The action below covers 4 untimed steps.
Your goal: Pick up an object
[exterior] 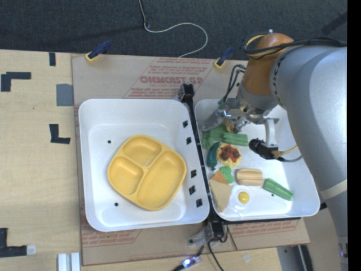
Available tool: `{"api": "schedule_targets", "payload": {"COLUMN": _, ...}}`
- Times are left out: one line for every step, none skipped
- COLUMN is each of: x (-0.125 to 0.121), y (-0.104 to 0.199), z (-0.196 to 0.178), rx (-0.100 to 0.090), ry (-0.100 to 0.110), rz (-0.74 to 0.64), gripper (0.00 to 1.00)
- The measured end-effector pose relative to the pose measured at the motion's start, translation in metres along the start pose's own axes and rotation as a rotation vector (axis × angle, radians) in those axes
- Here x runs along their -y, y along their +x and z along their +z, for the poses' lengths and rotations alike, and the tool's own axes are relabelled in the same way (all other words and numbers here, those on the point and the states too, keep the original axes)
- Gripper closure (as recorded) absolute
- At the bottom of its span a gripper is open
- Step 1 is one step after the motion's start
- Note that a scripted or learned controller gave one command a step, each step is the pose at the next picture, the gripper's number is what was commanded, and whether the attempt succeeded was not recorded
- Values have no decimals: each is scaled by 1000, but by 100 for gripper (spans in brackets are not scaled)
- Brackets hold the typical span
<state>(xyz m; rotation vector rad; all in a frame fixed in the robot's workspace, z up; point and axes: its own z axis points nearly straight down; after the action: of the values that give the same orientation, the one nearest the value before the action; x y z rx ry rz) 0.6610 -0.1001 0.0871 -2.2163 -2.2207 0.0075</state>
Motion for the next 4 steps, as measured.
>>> {"api": "schedule_targets", "payload": {"x": -3, "y": 1, "z": -16, "rx": -1, "ry": -8, "rz": -1, "gripper": 100}}
{"api": "schedule_targets", "payload": {"x": -8, "y": 1, "z": -80, "rx": 0, "ry": -11, "rz": 1, "gripper": 100}}
{"api": "schedule_targets", "payload": {"x": -8, "y": 1, "z": -133, "rx": 0, "ry": -11, "rz": 0, "gripper": 100}}
{"api": "schedule_targets", "payload": {"x": 30, "y": 47, "z": -126, "rx": -2, "ry": -3, "rz": -2, "gripper": 100}}
